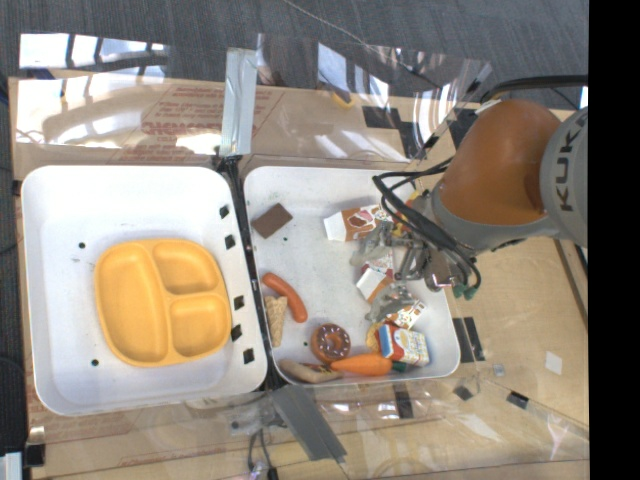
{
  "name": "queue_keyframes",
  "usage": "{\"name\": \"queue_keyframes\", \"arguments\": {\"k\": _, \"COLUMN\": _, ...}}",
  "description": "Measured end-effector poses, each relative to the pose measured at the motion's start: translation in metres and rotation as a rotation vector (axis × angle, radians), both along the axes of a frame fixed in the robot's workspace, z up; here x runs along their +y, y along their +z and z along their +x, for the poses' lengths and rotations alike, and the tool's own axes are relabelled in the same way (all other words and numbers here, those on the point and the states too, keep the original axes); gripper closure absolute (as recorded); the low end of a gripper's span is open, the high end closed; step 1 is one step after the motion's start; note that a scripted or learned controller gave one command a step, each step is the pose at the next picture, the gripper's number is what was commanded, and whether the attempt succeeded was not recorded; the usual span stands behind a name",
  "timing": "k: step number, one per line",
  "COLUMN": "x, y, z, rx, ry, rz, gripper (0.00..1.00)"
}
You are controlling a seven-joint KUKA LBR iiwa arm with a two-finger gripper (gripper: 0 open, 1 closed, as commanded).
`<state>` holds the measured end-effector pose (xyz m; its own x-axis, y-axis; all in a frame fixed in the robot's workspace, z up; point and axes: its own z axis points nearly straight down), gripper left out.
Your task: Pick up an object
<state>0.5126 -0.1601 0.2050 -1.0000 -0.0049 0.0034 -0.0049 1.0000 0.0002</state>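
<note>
You cannot tell if the claw [392,260] is apart or together: the grey wrist and its cables cover most of it, and what shows is a tangle of metal low in the right bin [300,183]. The small white cartons [374,280] just under it are partly hidden too, so you cannot tell whether any is touched or held.

Around the claw you see the pickable things. A white and brown carton [350,223] lies just beside it, toward the bin's far wall. A brown chocolate piece [271,219] is well apart, near the divider. A sausage [284,295] and a waffle cone [276,319] lie near the divider, a chocolate donut [330,342] sits nearer the front, and a carrot [362,365] and a colourful carton [403,346] rest against the front wall.

The arm [500,168] comes from the right, its orange band over the bin's right edge, wrist bent down into the bin. The left bin [60,193] holds a yellow divided plate [160,300].
</note>
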Motion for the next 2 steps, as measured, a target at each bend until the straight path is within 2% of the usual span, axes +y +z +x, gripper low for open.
{"name": "queue_keyframes", "arguments": {"k": 1, "x": -0.044, "y": -0.110, "z": 0.014, "rx": -0.011, "ry": -0.093, "rz": -0.002, "gripper": 0.00}}
{"name": "queue_keyframes", "arguments": {"k": 2, "x": -0.041, "y": -0.097, "z": 0.018, "rx": -0.019, "ry": -0.082, "rz": -0.004, "gripper": 1.00}}
